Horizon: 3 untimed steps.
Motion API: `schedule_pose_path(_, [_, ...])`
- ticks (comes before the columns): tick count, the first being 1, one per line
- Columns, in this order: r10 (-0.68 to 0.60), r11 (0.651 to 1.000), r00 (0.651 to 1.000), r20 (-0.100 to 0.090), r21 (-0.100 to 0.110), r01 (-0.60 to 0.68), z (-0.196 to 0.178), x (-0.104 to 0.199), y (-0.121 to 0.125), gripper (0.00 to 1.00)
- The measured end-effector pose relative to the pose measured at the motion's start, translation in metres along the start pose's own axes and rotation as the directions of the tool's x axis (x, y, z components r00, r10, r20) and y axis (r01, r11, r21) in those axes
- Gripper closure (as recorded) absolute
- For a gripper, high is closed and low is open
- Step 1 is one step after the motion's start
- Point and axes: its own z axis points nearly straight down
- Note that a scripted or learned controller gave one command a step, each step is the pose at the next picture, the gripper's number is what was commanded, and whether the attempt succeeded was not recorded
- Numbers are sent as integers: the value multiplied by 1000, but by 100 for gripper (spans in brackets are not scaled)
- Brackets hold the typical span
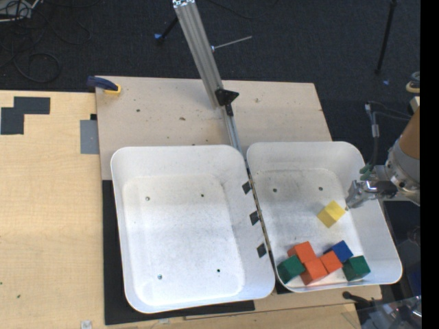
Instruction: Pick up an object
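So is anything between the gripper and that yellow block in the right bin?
Nothing visible. The gripper sits just right of the yellow block, bare bin floor between them; the other blocks cluster nearer the front.

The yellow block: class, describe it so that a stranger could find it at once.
Look in the right-hand white bin. The yellow block sits alone near the bin's middle, apart from the cluster of orange, green and blue blocks at the near edge.

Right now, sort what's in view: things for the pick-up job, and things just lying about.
For the job:
gripper at the right bin
yellow block
orange blocks
blue block
green blocks

Lying about:
left bin
slanted metal bar
blue-and-yellow clamp
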Motion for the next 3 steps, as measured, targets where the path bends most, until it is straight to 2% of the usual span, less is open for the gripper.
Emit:
schedule_pose_path(1, [-4,1000,1000,1,-3,4,-63,-5,1,100])
schedule_pose_path(2, [-5,1000,1000,-1,2,5,-73,-6,1,100])
schedule_pose_path(3, [-8,1000,1000,-3,5,8,-73,53,-3,100])
